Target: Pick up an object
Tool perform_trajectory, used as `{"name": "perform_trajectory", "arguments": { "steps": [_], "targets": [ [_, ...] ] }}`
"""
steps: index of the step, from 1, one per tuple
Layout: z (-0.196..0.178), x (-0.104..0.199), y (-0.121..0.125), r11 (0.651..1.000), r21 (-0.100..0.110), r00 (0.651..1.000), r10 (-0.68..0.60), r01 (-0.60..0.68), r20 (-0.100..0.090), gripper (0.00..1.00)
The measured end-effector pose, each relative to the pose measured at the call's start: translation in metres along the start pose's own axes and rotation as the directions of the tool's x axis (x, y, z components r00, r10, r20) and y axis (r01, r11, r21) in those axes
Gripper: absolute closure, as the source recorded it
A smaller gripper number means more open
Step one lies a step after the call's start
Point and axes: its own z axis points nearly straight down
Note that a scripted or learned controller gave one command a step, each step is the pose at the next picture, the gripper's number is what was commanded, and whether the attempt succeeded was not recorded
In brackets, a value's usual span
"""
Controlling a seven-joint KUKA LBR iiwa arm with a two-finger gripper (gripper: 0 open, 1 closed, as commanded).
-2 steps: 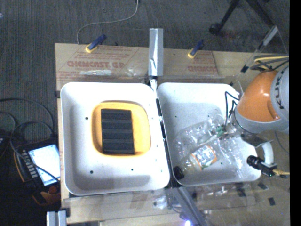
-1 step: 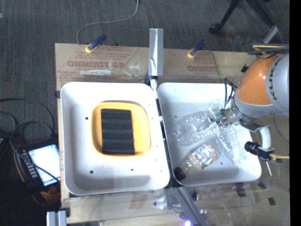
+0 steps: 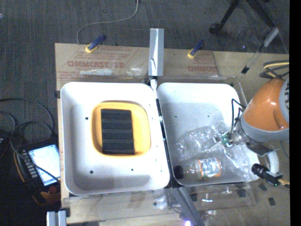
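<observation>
At the frame's right, the end effector [image 3: 233, 136], grip state unclear, hangs by the crumpled clear plastic bottle [image 3: 201, 138]; the arm should descend squarely over its body, avoiding the brown-labelled clear bottle [image 3: 203, 168].

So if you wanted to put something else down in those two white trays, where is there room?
The right bin is bare across its far half. Its near half is crowded with crumpled clear plastic and a bottle. In the left bin, a yellow-rimmed black tray leaves narrow margins.
</observation>
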Motion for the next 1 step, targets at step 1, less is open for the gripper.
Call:
{"name": "perform_trajectory", "arguments": {
  "steps": [1],
  "targets": [
    [-0.0239,-0.0242,0.0365,0.985,0.042,0.986,0.167,-0.167,-0.011,0.00]
  ]
}}
